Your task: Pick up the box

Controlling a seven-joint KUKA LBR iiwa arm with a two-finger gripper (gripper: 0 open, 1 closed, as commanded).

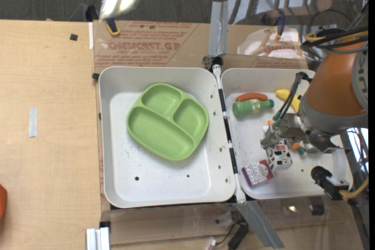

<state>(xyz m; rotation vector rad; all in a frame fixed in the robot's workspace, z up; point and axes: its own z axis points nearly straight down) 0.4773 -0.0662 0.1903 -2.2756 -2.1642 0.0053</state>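
We see the claw low in the right bin, hanging from the grey arm with its orange band. A small white thing with red and dark marks sits right at the tip of the claw, but we cannot tell if the claw is open or closed, or if it has hold of anything. The box, white with red and purple print, lies flat on the bin floor at about seven o'clock from the claw, just beside it and close to the bin's front wall. At about eleven o'clock from the claw lies a green bottle on its side, and a red and orange thing like a small sausage lies just behind the bottle. At one o'clock from the claw a yellow thing peeks out next to the arm. Farther out, at nine o'clock, is the left bin, and in it rests a green plate with three parts. The tan worktop lies past that bin, still at nine o'clock.
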